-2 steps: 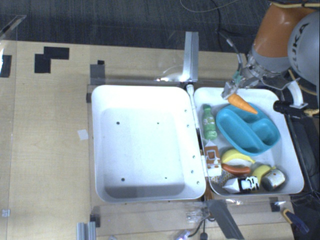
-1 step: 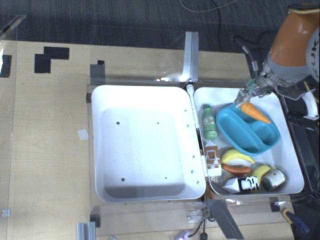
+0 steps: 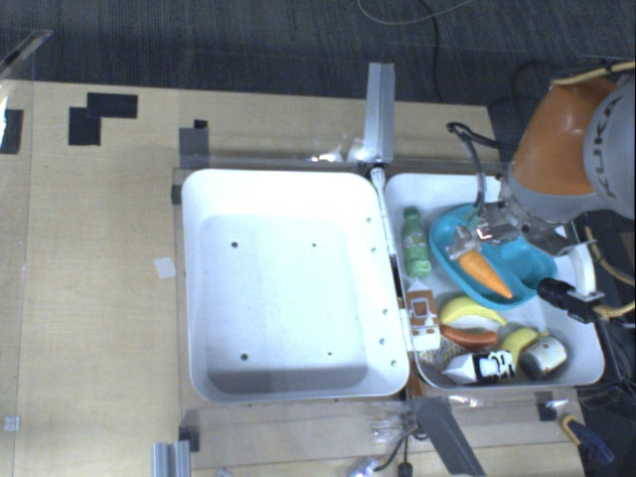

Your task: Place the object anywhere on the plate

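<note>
Two bins: sitting side by side on the bench (image 3: 99,296) — the left bin (image 3: 288,386) filling the middle of the frame, the right bin (image 3: 586,366) lying toward the right edge, their rims touching along the centre divider.
Arm: reaching in from the right of the frame, its grey body and orange band (image 3: 556,142) hanging over the upper right part of the right bin.
Gripper (image 3: 484,229): hovering at the upper middle of the right bin, directly above the plate; whether its fingers are spread or closed is something I cannot tell, and nothing is visibly sitting between them.
Plate (image 3: 532,266): blue, lying in the upper half of the right bin, partly covered by the wrist.
Carrot (image 3: 484,274): orange, lying across the plate's lower left part, just below the gripper, pointing toward the lower right.
Green bottle (image 3: 414,241): lying along the right bin's left wall, just beside the plate.
Banana (image 3: 470,312): yellow, resting just below the plate.
Red-brown piece (image 3: 470,335): lying right under the banana, touching it.
Lower clutter: a yellow-green fruit (image 3: 519,342), a grey round item (image 3: 546,357) and a black-and-white item (image 3: 489,367) crowding the right bin's lower edge.
</note>
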Action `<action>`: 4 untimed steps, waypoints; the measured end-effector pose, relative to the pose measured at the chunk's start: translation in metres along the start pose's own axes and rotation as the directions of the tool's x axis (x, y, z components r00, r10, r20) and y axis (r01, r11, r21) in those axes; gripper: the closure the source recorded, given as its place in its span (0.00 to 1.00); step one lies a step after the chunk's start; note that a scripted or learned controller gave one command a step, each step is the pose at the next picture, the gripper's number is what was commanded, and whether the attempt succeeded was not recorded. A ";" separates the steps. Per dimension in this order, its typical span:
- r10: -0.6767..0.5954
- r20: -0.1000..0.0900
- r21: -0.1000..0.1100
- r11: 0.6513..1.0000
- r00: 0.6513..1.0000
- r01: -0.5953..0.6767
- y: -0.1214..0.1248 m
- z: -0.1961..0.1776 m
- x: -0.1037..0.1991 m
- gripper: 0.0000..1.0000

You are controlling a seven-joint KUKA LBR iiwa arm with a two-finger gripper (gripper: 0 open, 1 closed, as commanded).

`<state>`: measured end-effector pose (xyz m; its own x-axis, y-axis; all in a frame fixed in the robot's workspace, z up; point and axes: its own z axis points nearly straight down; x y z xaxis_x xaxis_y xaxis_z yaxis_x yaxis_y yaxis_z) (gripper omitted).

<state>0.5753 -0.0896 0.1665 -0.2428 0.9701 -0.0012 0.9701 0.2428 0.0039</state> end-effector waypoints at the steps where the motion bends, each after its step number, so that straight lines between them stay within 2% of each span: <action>1: 0.162 -0.001 0.001 0.987 0.987 -0.162 -0.031 -0.018 0.050 1.00; 2: 0.365 -0.001 0.003 0.931 0.931 -0.365 -0.050 -0.018 0.110 1.00; 3: 0.448 0.000 0.004 0.894 0.894 -0.448 -0.049 -0.018 0.165 1.00; 4: 0.444 -0.001 0.001 0.896 0.896 -0.444 -0.048 -0.028 0.165 1.00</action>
<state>0.4891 0.0586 0.1939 0.2128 0.9771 0.0022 0.9771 -0.2128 0.0030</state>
